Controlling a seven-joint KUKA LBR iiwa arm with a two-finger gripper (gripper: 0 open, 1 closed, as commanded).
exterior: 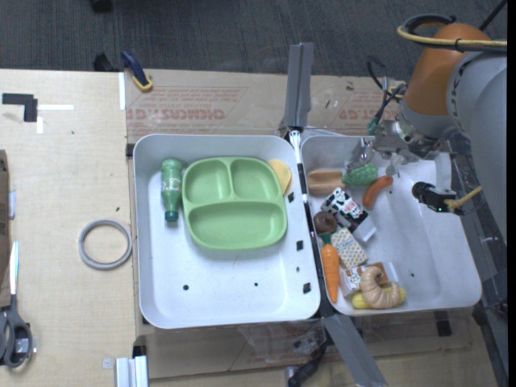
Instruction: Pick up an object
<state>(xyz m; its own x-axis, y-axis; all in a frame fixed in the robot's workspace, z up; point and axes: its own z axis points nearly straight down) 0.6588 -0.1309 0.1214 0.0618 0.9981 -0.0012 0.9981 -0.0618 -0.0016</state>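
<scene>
Camera view was taken from above a pale wooden bench (64, 192), beyond which dark carpet (242, 10) was seen. Two shallow white bins were set side by side on it, with brown cardboard (210, 107) laid behind them. On the bench to the left, a grey ring (106, 243) and scissors (14, 329) were seen, the scissors cut off by the frame edge.

In the left bin (226, 289), a green divided tray (235, 202) was placed, with a green bottle (171, 188) just beside it and a yellow item (280, 172) partly hidden behind its far corner.

In the right bin (435, 256), a crowded row of toy foods was found along the left wall: a hot dog (325, 180), a black-and-white carton (344, 206), a carrot (330, 271), and a croissant (379, 285). Several were overlapped and hard to make out.

The gripper (372, 156) was lowered at the bin's far side, over a green leafy item (360, 172) and an orange sausage (376, 190). Whether it was parted or closed could not be told, and nothing could be confirmed as grasped. The arm (451, 71) was cut off at the right.
</scene>
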